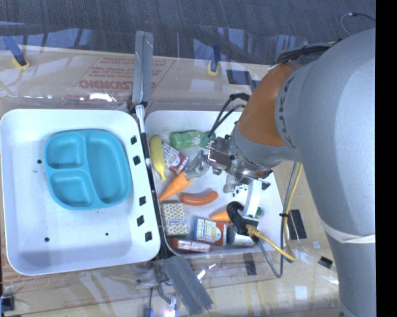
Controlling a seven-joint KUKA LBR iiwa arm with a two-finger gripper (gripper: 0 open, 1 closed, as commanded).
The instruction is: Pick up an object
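Camera view, orange carrot [176,185], tapered, slanted

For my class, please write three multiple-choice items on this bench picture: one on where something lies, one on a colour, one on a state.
1. Where does the divided tray lie?
A. left bin
B. right bin
C. on the bench outside the bins

2. What colour is that tray?
A. red
B. light blue
C. black

3. How does the hot dog lie?
A. lifted above the bin
B. on the tray
C. flat in the right bin

Answers: 1 A, it sits on the left bin floor. 2 B, its surface is light blue. 3 C, it rests among the toy food beneath the end effector.
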